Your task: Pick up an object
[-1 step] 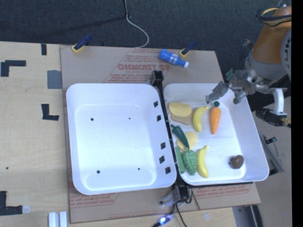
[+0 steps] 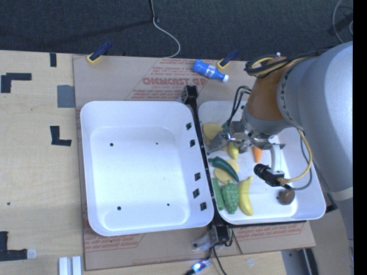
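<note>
Camera view: the gripper [image 2: 232,142] sits low in the right bin [image 2: 304,208], can't tell its grip. A small yellow piece [image 2: 233,151] lies right under it, a carrot [image 2: 257,153] beside it, a banana [image 2: 245,196] and green toy [image 2: 229,196] below.

"CHEMCAST" on brown board [image 2: 166,79]

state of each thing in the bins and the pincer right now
pincer: low in the right bin, above the yellow pieces
banana: lying flat on the bin floor
green bumpy toy: lying beside the banana
brown round toy: resting near the bin's right side
left bin: sitting level on the bench
</note>
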